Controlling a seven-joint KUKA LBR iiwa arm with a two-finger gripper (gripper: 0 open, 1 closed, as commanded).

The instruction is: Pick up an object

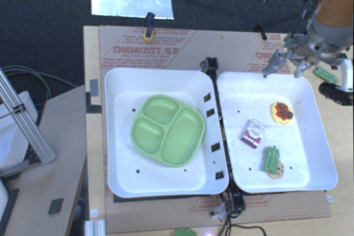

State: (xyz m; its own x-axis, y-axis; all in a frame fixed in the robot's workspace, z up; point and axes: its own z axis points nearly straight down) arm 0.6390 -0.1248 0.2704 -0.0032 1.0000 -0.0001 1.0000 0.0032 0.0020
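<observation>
We've got the gripper (pixel 287 63) up over the far edge of the right bin (pixel 318 168), its two grey metal fingers spread apart with nothing between them. Down in that glossy white bin we see a flat round yellow piece with red blobs (pixel 282 113), a small crinkly pink-and-white packet (pixel 253 134), and a ribbed green piece (pixel 271 158) resting on a tan cookie (pixel 275 170). The left bin (pixel 119 174) holds a smooth green three-compartment plate (pixel 167 130).
</observation>
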